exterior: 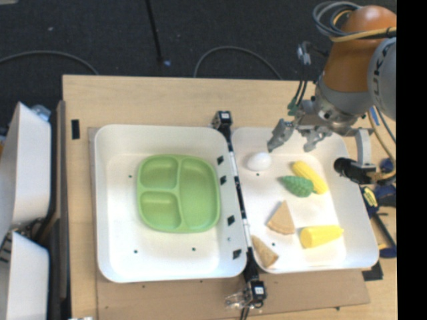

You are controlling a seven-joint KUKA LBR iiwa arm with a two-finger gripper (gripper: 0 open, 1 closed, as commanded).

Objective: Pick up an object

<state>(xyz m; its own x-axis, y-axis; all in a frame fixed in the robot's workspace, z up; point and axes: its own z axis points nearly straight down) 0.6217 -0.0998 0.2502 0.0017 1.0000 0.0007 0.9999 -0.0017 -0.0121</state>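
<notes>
Two spread fingers, nothing held: hand [298, 137] hovers over the right bin [357, 245] near the white egg [259, 161]. Next it needs lowering onto something.

Two white bins [107, 179] [360, 245] sit on the counter [80, 92]. There is one green divided plate [179, 193], one white egg [259, 161], one corn cob [311, 176], one green leafy piece [296, 185], two tan wedges [282, 220] [265, 252] and one yellow block [321, 235].
</notes>
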